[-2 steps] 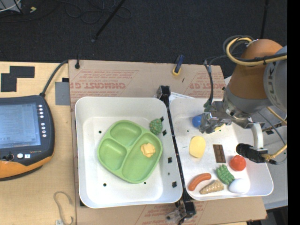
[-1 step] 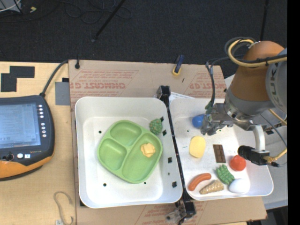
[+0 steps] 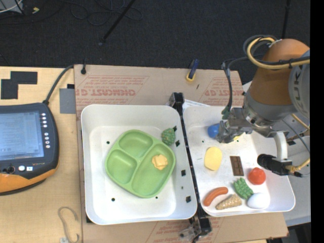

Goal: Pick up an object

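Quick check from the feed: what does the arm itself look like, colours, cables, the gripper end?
The arm has a grey body with a broad orange band above the wrist. Looped cables, one yellowish, arch over its top, and a dark cable runs down toward the gripper, a compact dark grey metal unit.

Two white bins: left bin (image 3: 91,135) and right bin (image 3: 283,199). One green divided plate (image 3: 126,161), one yellow piece (image 3: 160,161) on it, one broccoli (image 3: 168,135). One blue ball (image 3: 213,130), one lemon (image 3: 213,158), one chocolate bar (image 3: 236,165), one tomato (image 3: 257,176), one sausage (image 3: 215,195), one green vegetable (image 3: 243,188), one cone (image 3: 229,202), one egg (image 3: 257,201).
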Motion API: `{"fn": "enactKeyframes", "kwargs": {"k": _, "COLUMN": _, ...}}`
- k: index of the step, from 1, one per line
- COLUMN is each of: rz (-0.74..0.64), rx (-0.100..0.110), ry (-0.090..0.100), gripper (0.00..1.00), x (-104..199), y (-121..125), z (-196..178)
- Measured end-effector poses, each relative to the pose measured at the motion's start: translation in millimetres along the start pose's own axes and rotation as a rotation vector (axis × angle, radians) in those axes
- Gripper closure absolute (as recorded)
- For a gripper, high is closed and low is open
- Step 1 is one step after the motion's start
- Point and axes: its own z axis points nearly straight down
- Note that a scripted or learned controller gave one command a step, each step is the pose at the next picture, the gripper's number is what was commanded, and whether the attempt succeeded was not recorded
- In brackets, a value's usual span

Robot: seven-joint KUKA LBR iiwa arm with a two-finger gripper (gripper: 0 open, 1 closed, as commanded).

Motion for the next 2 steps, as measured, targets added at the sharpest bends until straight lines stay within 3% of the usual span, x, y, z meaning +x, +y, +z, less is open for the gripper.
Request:
{"fn": "enactKeyframes", "kwargs": {"k": 1, "rz": 0.002, "rx": 0.003, "ry": -0.001, "gripper": 1.00, "x": -7.8, "y": 8.9, "z": 15.5}}
{"fn": "enactKeyframes", "kwargs": {"k": 2, "rz": 0.001, "rx": 0.001, "ry": 0.000, "gripper": 1.00, "x": -12.8, "y": 4.0, "z": -2.0}}
